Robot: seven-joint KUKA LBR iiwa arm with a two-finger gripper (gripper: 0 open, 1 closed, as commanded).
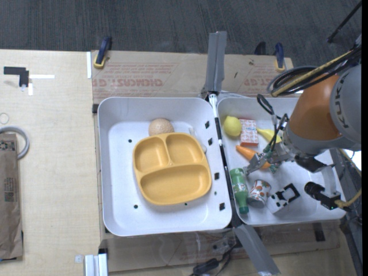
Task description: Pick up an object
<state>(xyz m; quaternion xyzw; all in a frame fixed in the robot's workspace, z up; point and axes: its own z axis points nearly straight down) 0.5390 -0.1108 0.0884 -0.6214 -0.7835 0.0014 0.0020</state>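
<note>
The gripper (pixel 260 161) hangs over a slim orange carrot (pixel 246 152); its grip state is unclear.

Bench (pixel 52 171) is light wood. Two shallow white bins sit on it side by side (touching in the middle): left bin (pixel 112 171), right bin (pixel 305 211). Cardboard sheet (pixel 155 76) lies flat at the far side, a brown paper bag (pixel 10 194) at the left edge.
</note>
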